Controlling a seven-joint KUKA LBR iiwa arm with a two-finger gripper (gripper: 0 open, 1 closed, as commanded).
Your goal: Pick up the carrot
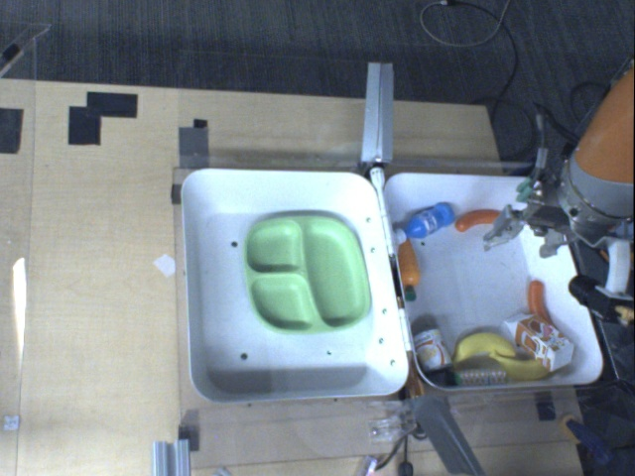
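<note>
Carrot (408,267), a short orange stub, lies lengthwise against the left wall of the right bin (585,373), below the blue bottle (429,220). That wall crowds it, so a grasp there looks awkward. The gripper (524,224) hovers at the bin's upper right, fingers spread, holding nothing.

Carrot (407,268): orange, slender, lay lengthwise against the right bin's (466,184) left wall, just below a blue bottle (429,220).

pincer (518,228) above right bin (466,281), seemingly just beside the carrot (477,220)
</note>
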